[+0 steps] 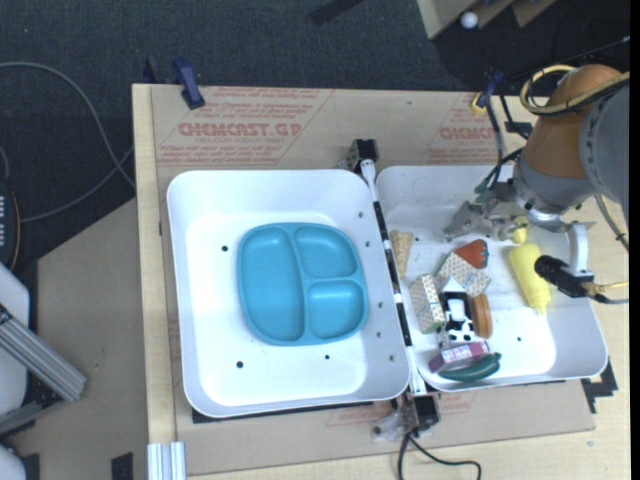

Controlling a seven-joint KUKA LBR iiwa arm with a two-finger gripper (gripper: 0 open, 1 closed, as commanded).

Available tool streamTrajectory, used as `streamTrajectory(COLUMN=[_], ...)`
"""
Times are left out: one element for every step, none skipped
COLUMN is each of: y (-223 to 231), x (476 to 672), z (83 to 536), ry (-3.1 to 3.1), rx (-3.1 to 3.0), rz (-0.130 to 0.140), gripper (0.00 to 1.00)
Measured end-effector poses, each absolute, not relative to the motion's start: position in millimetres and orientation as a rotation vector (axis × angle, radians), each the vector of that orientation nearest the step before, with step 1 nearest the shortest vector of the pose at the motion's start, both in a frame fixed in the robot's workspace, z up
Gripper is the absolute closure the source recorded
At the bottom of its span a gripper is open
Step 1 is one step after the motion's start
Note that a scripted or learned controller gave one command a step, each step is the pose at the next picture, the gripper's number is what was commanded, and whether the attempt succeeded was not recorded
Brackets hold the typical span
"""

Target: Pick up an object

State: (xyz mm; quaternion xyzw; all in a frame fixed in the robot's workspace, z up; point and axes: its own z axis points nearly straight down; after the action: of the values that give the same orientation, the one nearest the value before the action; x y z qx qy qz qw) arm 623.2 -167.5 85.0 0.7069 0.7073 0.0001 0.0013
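Presently the end effector (480, 218), its state impossible to tell, sits low in the right bin (575, 343) just above a small red toy (472, 253), seemingly light, rigid plastic, best gripped across its narrow middle.

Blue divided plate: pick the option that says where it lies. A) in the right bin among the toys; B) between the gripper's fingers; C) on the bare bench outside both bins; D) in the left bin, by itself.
D: the blue divided plate lies flat in the middle of the left bin, while the toys are heaped in the right bin.
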Motion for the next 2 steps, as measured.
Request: streamTrajectory(y=[-123.1, -111.2], x=[588.8, 639.5], z=[84.4, 84.9], ry=[2.224, 2.221], rx=[2.222, 2.219], rz=[-0.001, 0.002], gripper=[0.0, 0.0])
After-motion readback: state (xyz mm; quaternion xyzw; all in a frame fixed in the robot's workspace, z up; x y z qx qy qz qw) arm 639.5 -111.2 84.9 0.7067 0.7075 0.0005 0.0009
